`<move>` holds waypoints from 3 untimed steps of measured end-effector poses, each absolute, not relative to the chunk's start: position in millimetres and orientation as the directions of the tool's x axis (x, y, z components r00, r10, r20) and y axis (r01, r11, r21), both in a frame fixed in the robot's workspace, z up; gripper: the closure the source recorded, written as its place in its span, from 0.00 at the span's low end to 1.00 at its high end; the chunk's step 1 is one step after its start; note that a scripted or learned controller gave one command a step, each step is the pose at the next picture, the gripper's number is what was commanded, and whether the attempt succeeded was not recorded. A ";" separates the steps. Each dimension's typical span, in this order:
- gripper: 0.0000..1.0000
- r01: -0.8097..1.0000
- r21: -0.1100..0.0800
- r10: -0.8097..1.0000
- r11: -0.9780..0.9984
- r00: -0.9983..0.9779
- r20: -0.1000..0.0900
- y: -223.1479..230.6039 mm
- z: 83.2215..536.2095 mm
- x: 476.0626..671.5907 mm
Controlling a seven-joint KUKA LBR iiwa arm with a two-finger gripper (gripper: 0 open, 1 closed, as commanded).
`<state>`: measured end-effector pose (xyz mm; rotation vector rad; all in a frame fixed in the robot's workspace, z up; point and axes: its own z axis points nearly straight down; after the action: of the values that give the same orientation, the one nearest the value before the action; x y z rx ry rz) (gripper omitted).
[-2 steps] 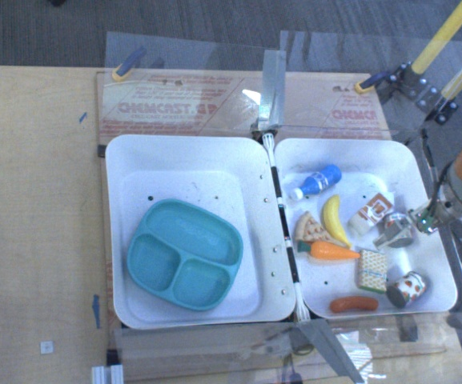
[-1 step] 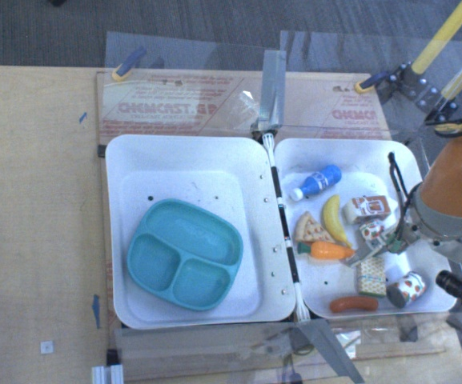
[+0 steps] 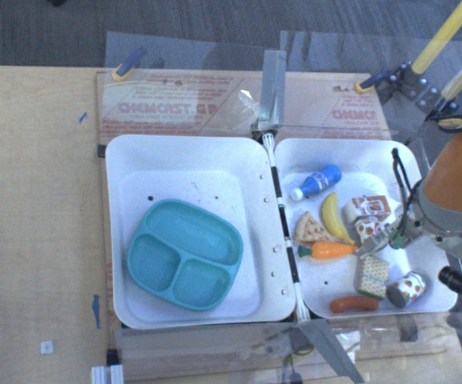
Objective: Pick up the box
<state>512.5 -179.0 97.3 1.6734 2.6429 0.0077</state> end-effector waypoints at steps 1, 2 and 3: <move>1.00 0.908 0.000 0.908 0.419 -0.419 -0.001 -135.8 200.1 568.0; 1.00 0.921 0.001 0.921 0.390 -0.390 -0.002 -78.1 183.2 604.3; 1.00 0.925 0.002 0.925 0.380 -0.380 -0.002 -36.6 191.7 637.0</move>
<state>637.0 -36.6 191.7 1.7477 2.6079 0.0005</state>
